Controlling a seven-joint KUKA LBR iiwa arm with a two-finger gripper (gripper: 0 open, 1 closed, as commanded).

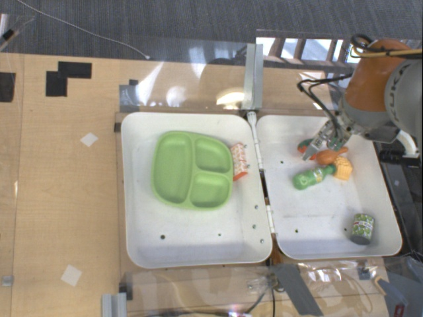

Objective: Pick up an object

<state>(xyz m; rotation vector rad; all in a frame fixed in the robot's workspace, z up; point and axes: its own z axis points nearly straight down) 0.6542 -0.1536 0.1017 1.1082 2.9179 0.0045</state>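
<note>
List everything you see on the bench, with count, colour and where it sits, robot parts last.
Bins: two, white, side by side.
Divided plate: one, light green, left bin.
Small packet: one, white and red, left bin, by the plate's right edge.
Bottle: one, green, lying in right bin.
Orange item: one, right bin, under the gripper.
Yellow item: one, beside the bottle.
Can: one, green and grey, right bin's near right corner.
Gripper: one, grey, over the right bin.
</note>
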